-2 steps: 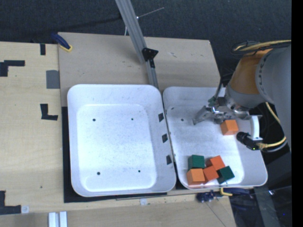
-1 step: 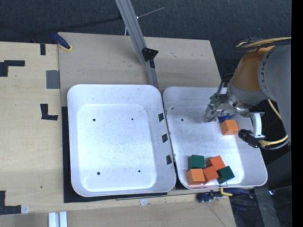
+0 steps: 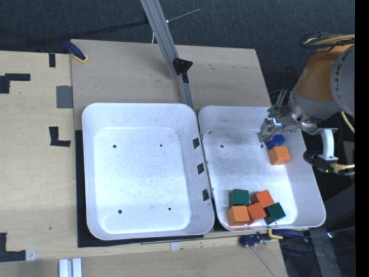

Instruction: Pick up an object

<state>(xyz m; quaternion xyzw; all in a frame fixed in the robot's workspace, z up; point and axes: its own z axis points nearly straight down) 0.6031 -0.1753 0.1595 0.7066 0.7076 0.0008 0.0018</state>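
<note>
the gripper (image 3: 270, 128) hangs low in the right bin (image 3: 230, 154), near its 1 o'clock corner, and i cannot tell how it is set. a small blue block (image 3: 277, 141) lies just beside it at about 5 o'clock, with an orange block (image 3: 279, 154) touching that one, a bit further the same way. more blocks (image 3: 253, 206) sit well apart at 6 o'clock.

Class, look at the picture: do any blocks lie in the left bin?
No: the left bin shows bare white floor, while the blocks lie in the right bin.
</note>
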